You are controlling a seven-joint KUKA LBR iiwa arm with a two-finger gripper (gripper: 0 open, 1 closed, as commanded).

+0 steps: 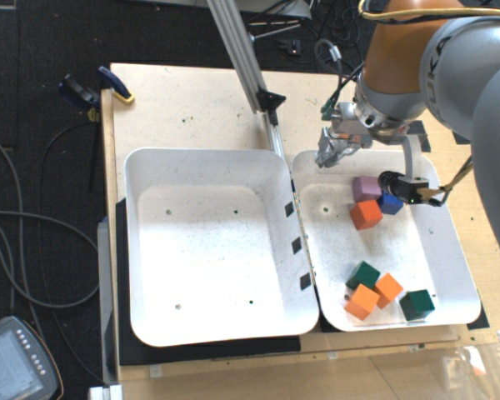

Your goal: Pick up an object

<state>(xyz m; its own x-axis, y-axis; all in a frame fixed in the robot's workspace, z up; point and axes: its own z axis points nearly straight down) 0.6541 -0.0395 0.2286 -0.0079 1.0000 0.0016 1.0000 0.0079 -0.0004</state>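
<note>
My gripper (329,157) hangs over the far left corner of the right bin (450,248), with nothing visibly between its fingers. To its right in that bin lie a purple cube (367,187), a blue cube (391,204) and an orange-red cube (367,214), close together. Near the bin's front sit a dark green cube (364,274), two orange cubes (362,301) (389,287) and another green cube (417,304).
The left bin (150,223) lies beside the right one, sharing a middle rim. A slanted metal rail (237,44) runs down to the bins' far junction. Blue and yellow clamps (96,90) sit at the bench's far left corner.
</note>
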